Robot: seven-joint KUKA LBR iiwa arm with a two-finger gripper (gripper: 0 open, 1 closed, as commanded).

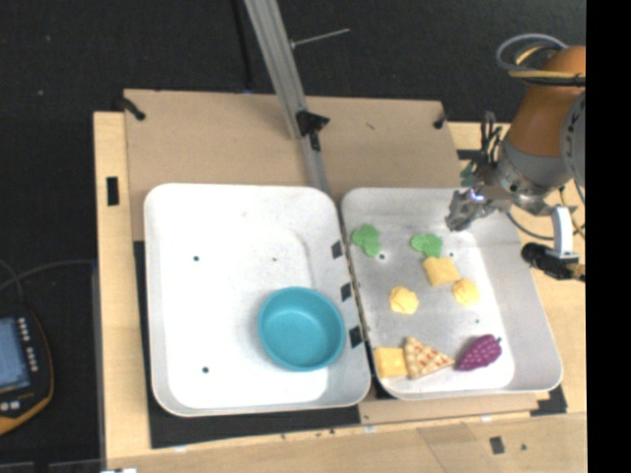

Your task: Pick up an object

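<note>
The right bin [523, 313] holds several small toy foods: a green piece [366, 237], a second green piece [427, 243], a yellow block [441, 270], two yellow lumps [403, 300] [466, 291], a yellow cheese wedge [389, 362], a pizza slice [426, 358] and a purple grape bunch [479, 352]. My gripper [461, 211] hangs over the bin's far right part, just above and to the right of the second green piece. Nothing shows between its fingers.
A blue bowl [300, 327] sits in the left bin [197, 225], near its front right corner. A grey metal pole [281, 67] slants up from between the bins at the back. A handheld controller [20, 358] lies at the left edge.
</note>
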